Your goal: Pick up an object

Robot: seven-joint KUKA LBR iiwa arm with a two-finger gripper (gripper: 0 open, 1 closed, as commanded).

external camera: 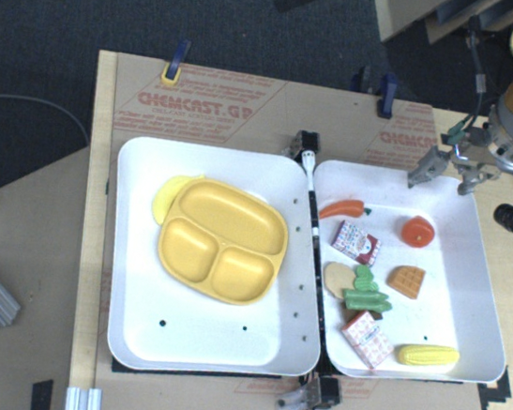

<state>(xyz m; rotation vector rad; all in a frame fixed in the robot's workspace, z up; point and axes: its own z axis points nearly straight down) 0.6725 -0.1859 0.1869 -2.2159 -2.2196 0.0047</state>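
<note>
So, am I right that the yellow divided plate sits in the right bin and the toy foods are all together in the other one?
Not quite: the camera view shows the yellow divided plate lying in the left bin, not the right one. The rest holds: the toy foods, among them the tomato, the corn cob and the carrot, are all together in the other bin.

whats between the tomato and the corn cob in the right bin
In the camera view, the waffle piece lies between the tomato and the corn cob.
</note>
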